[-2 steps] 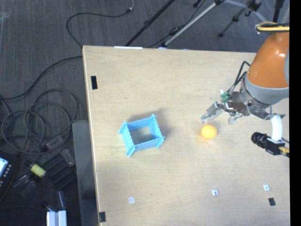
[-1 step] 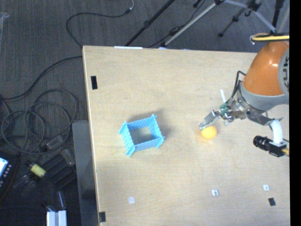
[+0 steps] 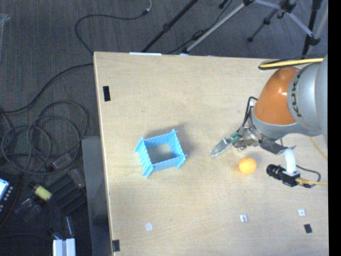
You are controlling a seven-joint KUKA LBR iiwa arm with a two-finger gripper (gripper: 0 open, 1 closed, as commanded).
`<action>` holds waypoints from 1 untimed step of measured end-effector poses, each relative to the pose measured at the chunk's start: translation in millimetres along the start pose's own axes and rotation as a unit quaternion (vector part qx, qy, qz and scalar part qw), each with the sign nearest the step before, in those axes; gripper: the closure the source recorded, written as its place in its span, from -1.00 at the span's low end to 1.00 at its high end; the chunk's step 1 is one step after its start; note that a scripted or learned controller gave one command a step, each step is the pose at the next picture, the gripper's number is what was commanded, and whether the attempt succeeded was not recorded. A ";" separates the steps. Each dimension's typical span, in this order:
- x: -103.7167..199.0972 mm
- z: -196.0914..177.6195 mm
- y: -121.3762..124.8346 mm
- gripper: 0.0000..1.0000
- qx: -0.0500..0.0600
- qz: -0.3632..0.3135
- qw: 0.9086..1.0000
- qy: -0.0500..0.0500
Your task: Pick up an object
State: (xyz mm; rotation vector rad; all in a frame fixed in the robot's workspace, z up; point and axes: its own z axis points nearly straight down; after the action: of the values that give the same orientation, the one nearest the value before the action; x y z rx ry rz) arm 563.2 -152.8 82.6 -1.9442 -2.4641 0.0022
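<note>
A light blue open square frame (image 3: 159, 141) lies on the pale wooden bench top (image 3: 160, 89), left of centre. A small orange ball (image 3: 246, 166) rests on the bench to the right of it. My gripper (image 3: 216, 151) reaches in from the right, low over the bench and pointing left. Its tip is between the frame and the ball, just up and left of the ball, and I see nothing held in it. The orange and grey wrist (image 3: 282, 103) sits behind it.
A small black device with a cable (image 3: 282, 174) hangs off the arm just right of the ball. Small markers (image 3: 243, 217) dot the bench front. The bench's left edge (image 3: 98, 143) drops to a carpet with cables (image 3: 42, 137). Tripod legs (image 3: 277, 4) stand behind.
</note>
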 end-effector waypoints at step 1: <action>-39.5 -0.8 4.3 -1.00 -0.001 -0.063 0.998 -0.001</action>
State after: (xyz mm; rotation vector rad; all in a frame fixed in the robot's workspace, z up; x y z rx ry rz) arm 576.5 -190.2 83.4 -1.7876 -2.5833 0.0026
